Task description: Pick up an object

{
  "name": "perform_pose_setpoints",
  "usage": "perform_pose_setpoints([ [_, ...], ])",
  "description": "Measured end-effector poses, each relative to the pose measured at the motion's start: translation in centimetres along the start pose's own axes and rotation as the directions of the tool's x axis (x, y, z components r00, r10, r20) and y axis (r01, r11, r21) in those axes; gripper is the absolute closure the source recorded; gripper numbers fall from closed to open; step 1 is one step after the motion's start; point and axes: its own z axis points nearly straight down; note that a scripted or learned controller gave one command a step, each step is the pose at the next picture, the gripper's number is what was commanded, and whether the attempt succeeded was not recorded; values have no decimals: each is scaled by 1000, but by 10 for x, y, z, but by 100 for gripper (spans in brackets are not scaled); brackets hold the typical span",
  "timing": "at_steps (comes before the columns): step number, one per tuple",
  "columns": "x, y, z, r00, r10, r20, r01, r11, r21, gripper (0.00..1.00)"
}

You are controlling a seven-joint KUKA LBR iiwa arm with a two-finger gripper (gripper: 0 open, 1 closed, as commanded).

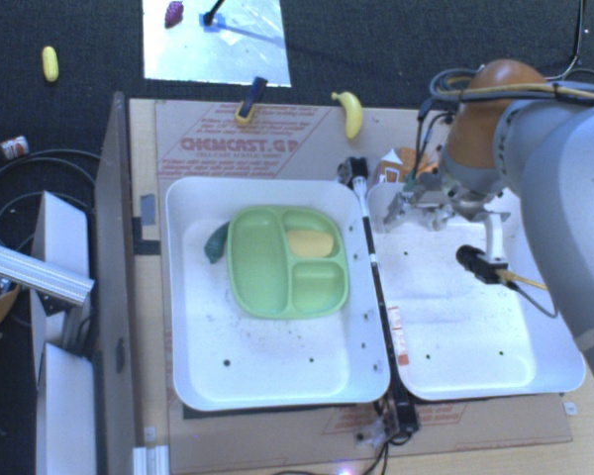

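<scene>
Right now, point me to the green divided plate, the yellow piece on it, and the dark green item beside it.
green divided plate (267, 270), camera view, large left compartment.
yellow piece (310, 242), camera view, its middle.
dark green item (216, 242), camera view, its middle.

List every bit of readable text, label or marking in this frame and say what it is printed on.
"CHEMCAST GP", red print on the brown protective sheet lying under the two white bins, above the left bin.
Fainter red print repeats elsewhere on that sheet, too blurred to read.
A small red and white label on the divider between the bins: too small to read.
No other text is legible.
</scene>
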Motion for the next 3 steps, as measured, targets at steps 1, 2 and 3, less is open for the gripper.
perform_pose_setpoints([
  [1, -8, 0, 0, 1000, 4, 0, -4, 1000, 0, 0],
  [2, -9, -8, -1, 1000, 5, 0, -5, 1000, 1, 0],
  [3, -13, 0, 0, 1000, 2, -1, -2, 1000, -1, 0],
])
